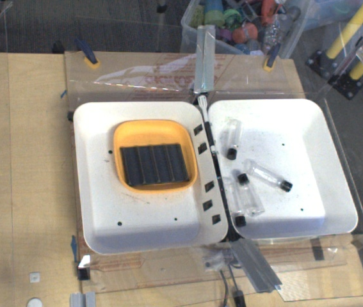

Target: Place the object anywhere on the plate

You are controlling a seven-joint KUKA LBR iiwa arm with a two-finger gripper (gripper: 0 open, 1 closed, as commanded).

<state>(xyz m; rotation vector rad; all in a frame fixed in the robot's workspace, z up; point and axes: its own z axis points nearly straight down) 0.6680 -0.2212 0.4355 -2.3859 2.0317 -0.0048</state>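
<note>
An orange plate lies in the left bin, and a black ridged block rests flat across its middle. In the right bin lie three clear tubes with black caps: one upright-angled tube near the divider, one tube lying slantwise in the middle, and one tube close to the front.
A metal divider strip with black clips runs between the bins. A clear box of coloured toys stands behind the bench. Yellow-handled tools sit at the far right. Wooden bench surface stretches to the left.
</note>
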